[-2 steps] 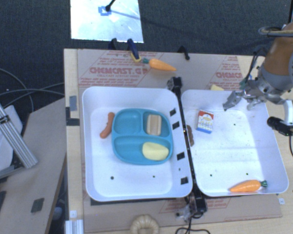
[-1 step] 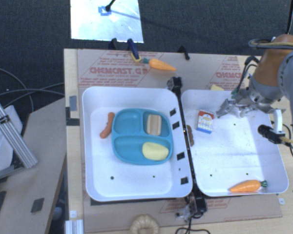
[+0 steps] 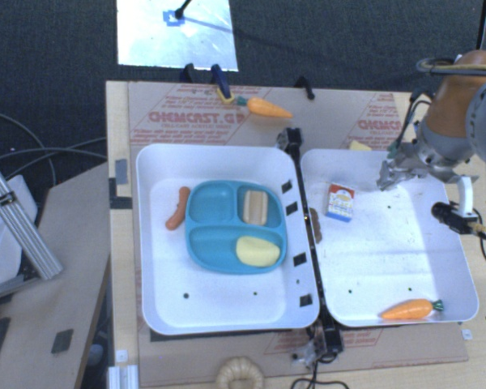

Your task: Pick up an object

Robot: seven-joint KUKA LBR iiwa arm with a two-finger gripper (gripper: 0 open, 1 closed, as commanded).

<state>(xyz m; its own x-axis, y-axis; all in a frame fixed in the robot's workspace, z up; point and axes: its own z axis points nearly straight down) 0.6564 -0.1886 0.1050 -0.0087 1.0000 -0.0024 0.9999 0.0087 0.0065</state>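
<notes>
Bench [image 3: 186, 108]: brown board, printed in red "CHEMCAST" at upper left, with more red lettering of the same kind at upper right, too cut off to read. Dark carpet floor behind. A shiny square sheet [image 3: 176, 23] lies on the carpet, upper left. Cables trail over the floor at left; an aluminium frame leg [image 3: 16, 217] stands slanted at the left edge.

Two white bins sit side by side, touching along a black-clipped seam. Left bin [image 3: 162, 298]: a blue divided tray [image 3: 227, 229] with a tan block in its upper right compartment and a yellow lump in its lower right one. An orange sausage [image 3: 177, 207] lies just left of the tray.

Right bin [image 3: 454, 290]: a small box [image 3: 339, 202], red and white with blue below, its print too small to read, near the upper left corner. A toy carrot [image 3: 408, 309] lies at the lower right, green top pointing right. A second carrot [image 3: 263, 108] rests on the board above the left bin.

Arm in from the right, orange band up top. Gripper [image 3: 389, 177] low over the right bin's upper part, right of the box and apart from it. Nothing visibly in it; finger spread: cannot tell.
</notes>
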